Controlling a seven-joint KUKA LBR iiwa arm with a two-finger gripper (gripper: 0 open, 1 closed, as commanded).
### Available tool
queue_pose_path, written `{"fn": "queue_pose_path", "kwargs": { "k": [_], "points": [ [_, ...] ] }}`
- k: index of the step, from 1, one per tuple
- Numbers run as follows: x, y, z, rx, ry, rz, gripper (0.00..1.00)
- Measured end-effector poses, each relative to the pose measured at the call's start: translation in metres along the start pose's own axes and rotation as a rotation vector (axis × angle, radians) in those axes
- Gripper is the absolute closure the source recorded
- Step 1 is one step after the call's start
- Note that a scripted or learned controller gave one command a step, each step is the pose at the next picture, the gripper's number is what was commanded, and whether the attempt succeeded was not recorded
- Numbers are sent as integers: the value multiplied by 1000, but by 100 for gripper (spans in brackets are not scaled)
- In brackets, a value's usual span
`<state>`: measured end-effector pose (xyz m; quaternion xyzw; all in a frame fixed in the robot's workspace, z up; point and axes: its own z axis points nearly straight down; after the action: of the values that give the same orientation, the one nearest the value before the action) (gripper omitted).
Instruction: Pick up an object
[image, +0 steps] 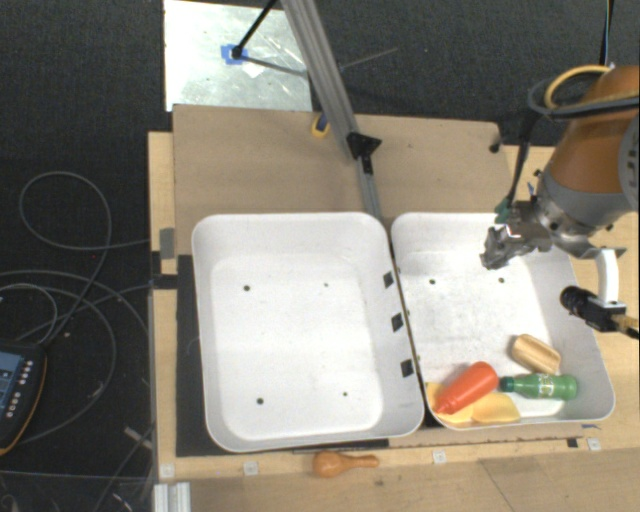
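In the right bin (470, 300) several small objects lie along the near edge: an orange carrot-shaped piece (466, 387), a yellow piece (490, 410) under it, a green bottle (540, 385) lying on its side, and a tan bread-like roll (535, 352). My gripper (497, 252) hangs above the far right part of that bin, well away from the objects, with nothing visible between its fingers. The grey arm with its orange band (590, 150) comes in from the right.
The left bin (290, 330) sits beside the right one, joined by black clips (397, 322). A tan pear-shaped object (345, 462) lies on the bench in front of the bins. A metal pole (335, 95) slants across the back.
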<state>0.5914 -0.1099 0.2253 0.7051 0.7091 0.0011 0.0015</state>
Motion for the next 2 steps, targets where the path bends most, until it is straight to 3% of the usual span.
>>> {"fn": "queue_pose_path", "kwargs": {
  "k": [2],
  "points": [
    [106, 27, -18, 0, 3, -4, 100]
  ]
}}
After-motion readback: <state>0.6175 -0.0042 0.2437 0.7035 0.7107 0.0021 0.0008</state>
